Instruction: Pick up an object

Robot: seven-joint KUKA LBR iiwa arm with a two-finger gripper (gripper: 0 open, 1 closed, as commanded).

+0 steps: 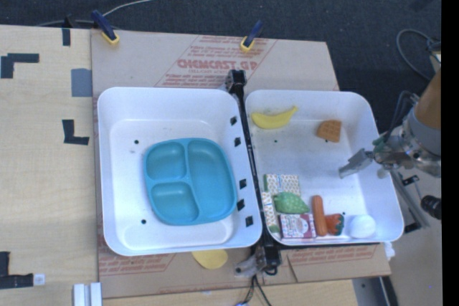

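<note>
The right bin [358, 105] holds a yellow banana [273, 117] at its far left and an orange-brown chunk [330, 130] near the far right. Along its near edge lie a patterned card [281, 183], a green piece [290, 202], a red and white carton [296, 226], an orange carrot-like stick [319, 215], a small red item [335, 223] and a white ball [362, 226]. My gripper [356, 163] hangs over the right side of this bin, above bare floor, apart from every object. Nothing shows in its grasp.
The left bin [115, 111] carries a blue divided plate [190, 179]. A yellow disc [209, 259] lies on the cardboard just outside that bin's near rim. Clamps [107, 32] hold the cardboard's far edge. The arm's wrist [423, 132] enters from the right.
</note>
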